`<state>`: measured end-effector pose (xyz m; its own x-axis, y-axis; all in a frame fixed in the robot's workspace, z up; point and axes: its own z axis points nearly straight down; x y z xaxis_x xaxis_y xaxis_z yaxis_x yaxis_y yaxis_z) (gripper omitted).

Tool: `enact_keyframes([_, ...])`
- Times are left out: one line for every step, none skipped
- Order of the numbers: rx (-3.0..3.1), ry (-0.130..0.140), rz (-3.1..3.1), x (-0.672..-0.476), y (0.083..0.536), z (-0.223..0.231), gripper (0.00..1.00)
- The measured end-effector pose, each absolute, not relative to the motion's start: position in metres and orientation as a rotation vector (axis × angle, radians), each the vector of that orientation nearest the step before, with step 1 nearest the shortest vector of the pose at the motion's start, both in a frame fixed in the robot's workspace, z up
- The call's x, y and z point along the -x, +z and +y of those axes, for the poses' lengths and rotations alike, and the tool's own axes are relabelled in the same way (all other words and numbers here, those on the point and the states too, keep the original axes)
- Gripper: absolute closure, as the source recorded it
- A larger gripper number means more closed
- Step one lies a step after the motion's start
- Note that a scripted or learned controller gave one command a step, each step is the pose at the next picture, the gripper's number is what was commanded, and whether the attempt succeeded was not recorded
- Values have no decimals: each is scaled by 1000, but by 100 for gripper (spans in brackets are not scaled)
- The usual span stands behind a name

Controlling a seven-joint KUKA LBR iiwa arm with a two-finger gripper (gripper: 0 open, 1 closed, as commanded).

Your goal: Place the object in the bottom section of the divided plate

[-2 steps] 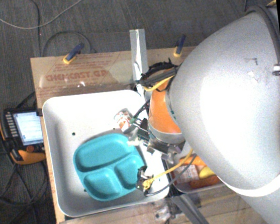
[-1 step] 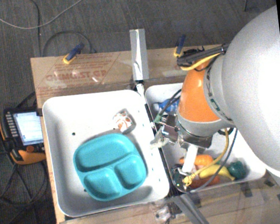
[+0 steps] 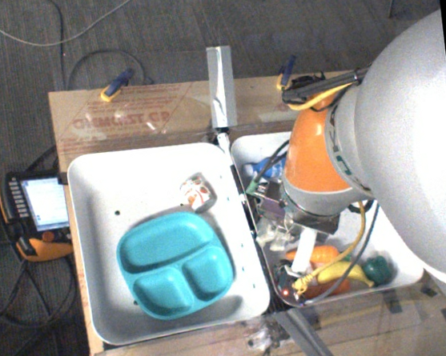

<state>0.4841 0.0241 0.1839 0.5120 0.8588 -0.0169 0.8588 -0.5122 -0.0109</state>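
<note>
A blue divided plate (image 3: 173, 264) lies in the left white bin (image 3: 100, 228), with one large section toward the upper left and two small ones below. A small white and orange packet (image 3: 196, 192) rests just off the plate's upper right rim. My gripper (image 3: 281, 224) hangs low in the right bin (image 3: 400, 272), mostly hidden under the grey and orange wrist (image 3: 314, 166). It is over a jumble of toys: an orange piece (image 3: 326, 255), a yellow banana-like piece (image 3: 332, 274) and a green piece (image 3: 379, 268). I cannot tell whether it holds anything.
A blue item (image 3: 264, 168) peeks out beside the wrist at the right bin's far left. The divider wall between the bins (image 3: 250, 234) runs next to the gripper. A handheld screen unit (image 3: 37, 208) sits left of the bench. Clamps (image 3: 117, 84) hold the cardboard backing.
</note>
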Motion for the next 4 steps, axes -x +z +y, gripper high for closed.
enact_keyframes([2860,17,-1303,-524,179,-24,100])
enact_keyframes([2836,17,-1351,-502,187,40,100])
enact_keyframes([2515,14,-1876,-484,179,83,100])
enact_keyframes([2056,10,-2369,-484,179,71,100])
